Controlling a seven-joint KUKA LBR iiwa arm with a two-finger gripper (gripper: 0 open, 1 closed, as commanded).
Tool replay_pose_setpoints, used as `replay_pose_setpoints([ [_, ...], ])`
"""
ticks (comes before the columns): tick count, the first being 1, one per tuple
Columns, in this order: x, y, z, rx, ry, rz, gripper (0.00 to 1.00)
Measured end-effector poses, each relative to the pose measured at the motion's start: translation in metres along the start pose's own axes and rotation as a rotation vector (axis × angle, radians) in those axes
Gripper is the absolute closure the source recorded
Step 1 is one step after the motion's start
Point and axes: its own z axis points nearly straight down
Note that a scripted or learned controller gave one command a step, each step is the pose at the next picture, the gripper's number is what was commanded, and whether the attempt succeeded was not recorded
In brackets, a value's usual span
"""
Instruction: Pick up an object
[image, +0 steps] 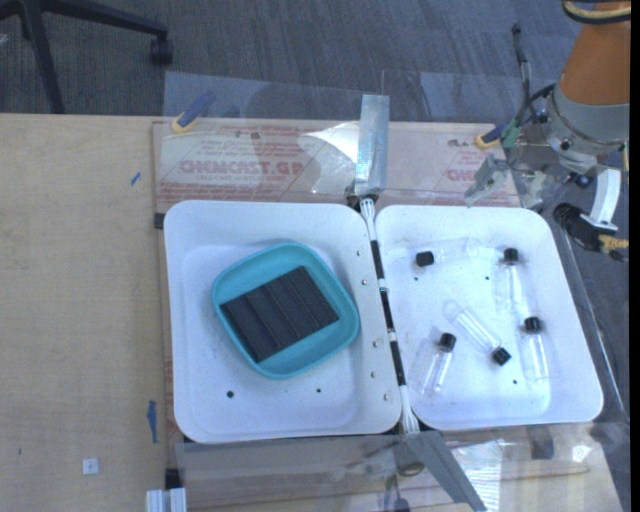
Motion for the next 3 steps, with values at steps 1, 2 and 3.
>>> replay_pose_setpoints([
  [1,-0.007,-0.036,0.160,0.000,0.000,0.026,0.00],
  [2,-0.021,-0.144,0.109,0.000,0.001,-0.089,0.00],
  [3,-0.055,-0.132,0.172,-0.002,0.000,-0.214,0.00],
])
